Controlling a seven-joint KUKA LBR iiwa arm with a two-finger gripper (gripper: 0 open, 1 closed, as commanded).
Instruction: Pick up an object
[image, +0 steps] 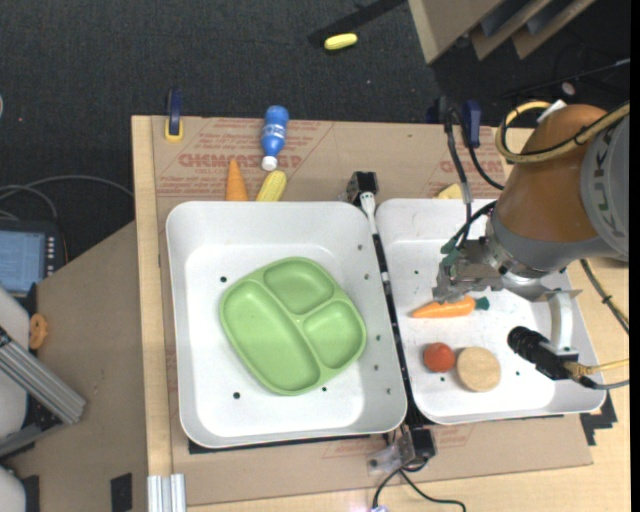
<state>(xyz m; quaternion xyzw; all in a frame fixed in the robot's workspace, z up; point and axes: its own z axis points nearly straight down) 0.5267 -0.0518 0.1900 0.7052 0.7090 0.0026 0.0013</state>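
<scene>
In the right bin (560, 400)
Gripper (458, 283): just above the carrot (443, 310), finger spread I cannot tell
Advice: descend straight, straddle carrot's middle

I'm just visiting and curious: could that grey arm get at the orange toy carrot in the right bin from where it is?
Probably yes. The gripper hangs right above the orange toy carrot, with nothing lying over it.
</scene>
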